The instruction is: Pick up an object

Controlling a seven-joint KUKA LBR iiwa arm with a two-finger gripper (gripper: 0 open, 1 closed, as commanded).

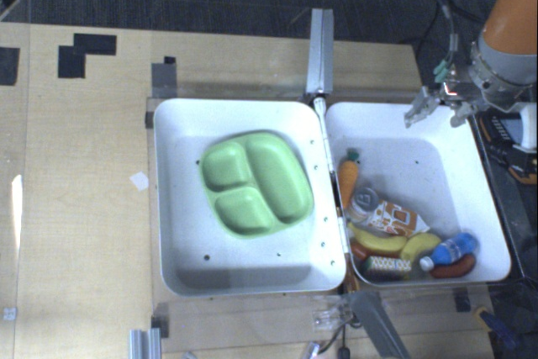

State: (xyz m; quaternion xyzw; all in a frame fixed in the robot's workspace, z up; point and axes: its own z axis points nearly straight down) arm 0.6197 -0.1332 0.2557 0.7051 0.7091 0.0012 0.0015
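the jaws hang open and empty over the right bin; the toy carrot seems light, stiff, best held mid-body.

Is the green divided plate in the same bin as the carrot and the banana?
No: the green plate lies alone in the left bin, while the carrot and banana are in the right bin.

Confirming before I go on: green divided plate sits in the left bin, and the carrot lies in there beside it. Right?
Not quite. The camera view shows the green divided plate in the left bin, but the carrot lies in the right bin, against its left wall, above the pile of other items.
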